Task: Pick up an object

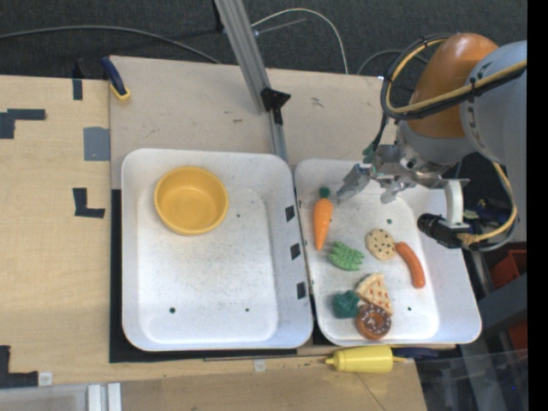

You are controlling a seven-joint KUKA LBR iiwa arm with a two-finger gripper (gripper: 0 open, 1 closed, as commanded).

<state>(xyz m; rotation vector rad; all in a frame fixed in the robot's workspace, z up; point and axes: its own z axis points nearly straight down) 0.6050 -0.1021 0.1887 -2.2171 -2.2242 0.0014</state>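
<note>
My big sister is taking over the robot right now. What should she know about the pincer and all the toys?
Pincer: open, holding nothing, above the top part of the right bin.
Right bin toys: carrot nearest the pincer, green leaf, cookie, sausage, pizza slice, donut and a dark green toy.
Left bin: a yellow bowl.
A yellow bottle lies on the bench below the right bin.
Done: nothing picked up yet.
Left: lower the pincer, close on one toy, probably the carrot, and lift.
</note>
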